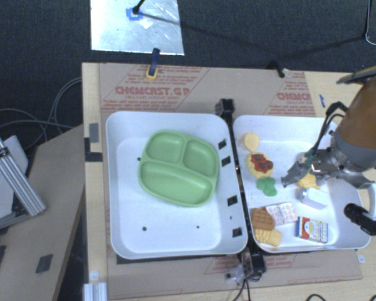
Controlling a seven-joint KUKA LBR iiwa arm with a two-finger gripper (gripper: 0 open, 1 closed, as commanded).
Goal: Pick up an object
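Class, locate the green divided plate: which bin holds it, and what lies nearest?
The green divided plate lies in the left bin, toward its upper middle, near the divider separating it from the right bin.

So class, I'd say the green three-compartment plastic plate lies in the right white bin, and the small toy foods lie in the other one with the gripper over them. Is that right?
Not quite. The camera view shows the green three-compartment plastic plate in the left white bin, not the right one. The small toy foods do lie in the other bin, with the gripper over them.
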